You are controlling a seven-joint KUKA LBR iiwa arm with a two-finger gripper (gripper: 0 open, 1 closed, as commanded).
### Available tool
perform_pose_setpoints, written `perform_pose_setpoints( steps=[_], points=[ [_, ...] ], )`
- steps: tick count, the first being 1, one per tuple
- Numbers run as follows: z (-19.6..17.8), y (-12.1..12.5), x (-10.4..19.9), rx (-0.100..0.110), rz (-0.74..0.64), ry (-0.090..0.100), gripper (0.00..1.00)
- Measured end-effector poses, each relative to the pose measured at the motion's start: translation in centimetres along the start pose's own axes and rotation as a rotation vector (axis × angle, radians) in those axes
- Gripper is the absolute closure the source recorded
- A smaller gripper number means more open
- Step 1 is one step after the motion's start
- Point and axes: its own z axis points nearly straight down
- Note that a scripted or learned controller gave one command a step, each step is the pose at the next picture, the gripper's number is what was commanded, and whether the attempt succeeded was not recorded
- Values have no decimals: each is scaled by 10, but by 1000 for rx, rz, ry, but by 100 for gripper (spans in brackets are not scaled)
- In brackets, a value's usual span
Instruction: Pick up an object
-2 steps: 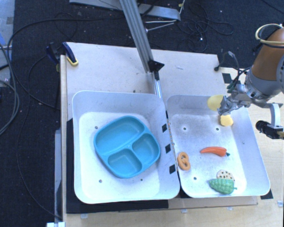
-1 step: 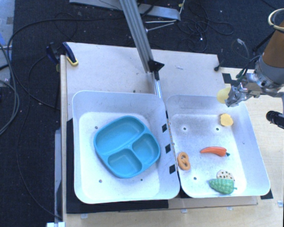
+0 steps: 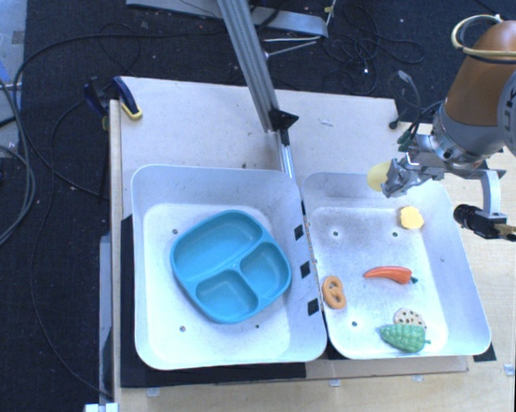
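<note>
My gripper (image 3: 398,181) hangs over the back edge of the right bin (image 3: 459,286), under the grey wrist and orange band. A pale yellow object (image 3: 378,174) sits right against the gripper's left side; whether it is gripped is unclear. In the right bin lie a yellow piece (image 3: 411,219), a red-orange pepper (image 3: 389,273), a pretzel (image 3: 333,291), a cookie (image 3: 409,318) and a green leafy item (image 3: 404,337).
The left bin (image 3: 150,324) holds a blue divided plate (image 3: 230,265). A metal pole (image 3: 256,64) slants down to the gap between the bins at the back. Cables lie on the dark floor around the bench.
</note>
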Motion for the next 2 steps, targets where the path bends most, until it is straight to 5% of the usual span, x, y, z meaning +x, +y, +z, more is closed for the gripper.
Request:
perform_pose_setpoints(
  steps=[2],
  points=[
    [9,2,119,3,0,1,100]
  ],
)
